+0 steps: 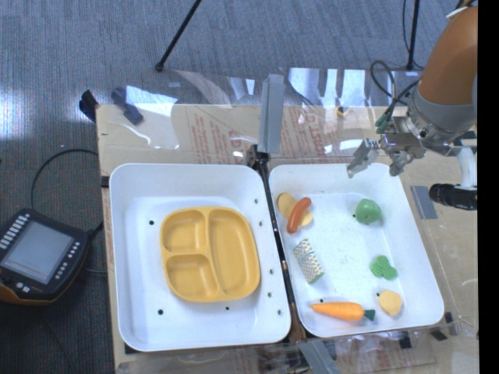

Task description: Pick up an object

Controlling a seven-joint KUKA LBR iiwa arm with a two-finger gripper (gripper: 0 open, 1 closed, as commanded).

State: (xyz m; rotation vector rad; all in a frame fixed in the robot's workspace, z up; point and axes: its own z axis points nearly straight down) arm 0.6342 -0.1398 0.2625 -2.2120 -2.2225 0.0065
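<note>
A mustard-yellow sectioned plastic plate [210, 254] lies in the white left bin [129, 209]. The white right bin [417, 240] holds a red sausage [299, 214], an orange carrot with green tip [340, 311], two green vegetable pieces [368, 211], and a checker-patterned cylinder [309, 260].

The grey arm [451, 61] reaches in from the right, its pincer [380, 160] spread open, holding nothing.

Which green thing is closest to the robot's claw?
The rounder green toy, near the right bin's far edge. The gripper hangs just beyond it; the leafy green one lies farther off.
</note>
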